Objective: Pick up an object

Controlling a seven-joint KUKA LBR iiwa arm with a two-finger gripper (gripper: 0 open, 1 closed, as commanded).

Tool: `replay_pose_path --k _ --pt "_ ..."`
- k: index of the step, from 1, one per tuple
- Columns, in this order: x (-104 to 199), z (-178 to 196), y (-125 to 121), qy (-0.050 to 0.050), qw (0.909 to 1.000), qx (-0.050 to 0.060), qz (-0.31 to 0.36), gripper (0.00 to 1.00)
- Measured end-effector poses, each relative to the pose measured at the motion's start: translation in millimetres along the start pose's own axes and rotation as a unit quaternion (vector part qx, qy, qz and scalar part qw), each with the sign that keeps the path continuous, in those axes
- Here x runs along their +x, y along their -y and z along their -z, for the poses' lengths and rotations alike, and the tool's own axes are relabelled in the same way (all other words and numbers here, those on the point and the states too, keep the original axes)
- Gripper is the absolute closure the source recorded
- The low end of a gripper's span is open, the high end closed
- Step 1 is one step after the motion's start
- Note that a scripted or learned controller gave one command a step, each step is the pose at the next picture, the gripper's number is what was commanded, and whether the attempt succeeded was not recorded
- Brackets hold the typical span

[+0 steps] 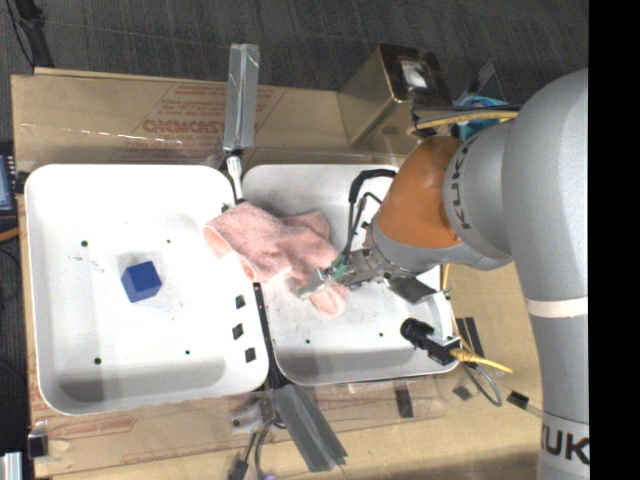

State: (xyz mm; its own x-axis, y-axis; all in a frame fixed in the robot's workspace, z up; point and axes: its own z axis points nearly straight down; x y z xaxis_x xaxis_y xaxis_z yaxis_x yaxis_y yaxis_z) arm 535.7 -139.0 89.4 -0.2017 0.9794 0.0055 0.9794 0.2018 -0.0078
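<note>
Bench (100, 103) — brown, seemingly cardboard-topped, left bin (60, 268), right bin (300, 183) side by side

Left white bin (60, 268): open floor around small blue cube (141, 280), easy passage. Right white bin (300, 183): crumpled pink cloth (275, 243) drapes over shared rim, grey arm (480, 208) covers right half; front floor free.

A crumpled pink cloth (275, 245) sprawls across my right bin's left rim; a blue cube (141, 280) sits in the left bin.
</note>
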Motion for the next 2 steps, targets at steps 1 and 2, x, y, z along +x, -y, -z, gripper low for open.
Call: replay_pose_path --k 1,2 --pt "-0.8 6.6 -0.1 -0.001 1.0000 0.003 0.002 1.00" --pt "21.9 101.1 -50.8 0.001 0.9999 0.000 0.016 1.00"
